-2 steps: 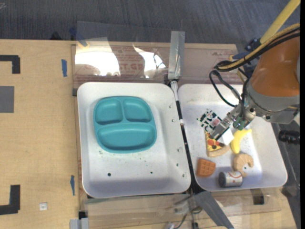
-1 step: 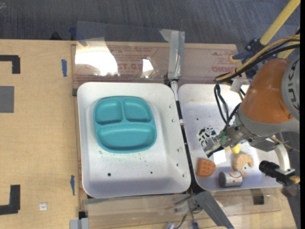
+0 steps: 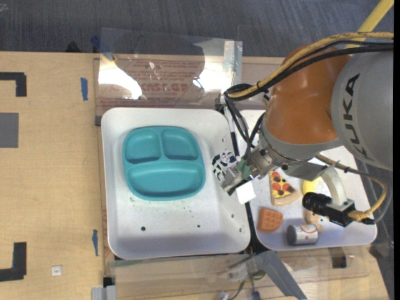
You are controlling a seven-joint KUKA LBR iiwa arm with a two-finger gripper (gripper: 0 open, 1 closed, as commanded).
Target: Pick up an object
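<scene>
Your grey-and-orange arm [image 3: 312,99] hangs over the right bin [image 3: 369,230], its gripper [image 3: 240,174] just left of the pizza slice toy [image 3: 282,188]; grip state can't be told.

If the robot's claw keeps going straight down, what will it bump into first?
Probably the rim where the left bin meets the right bin, since the gripper hangs about there. Depth is hard to judge; the pizza slice toy lies to its right.
</scene>
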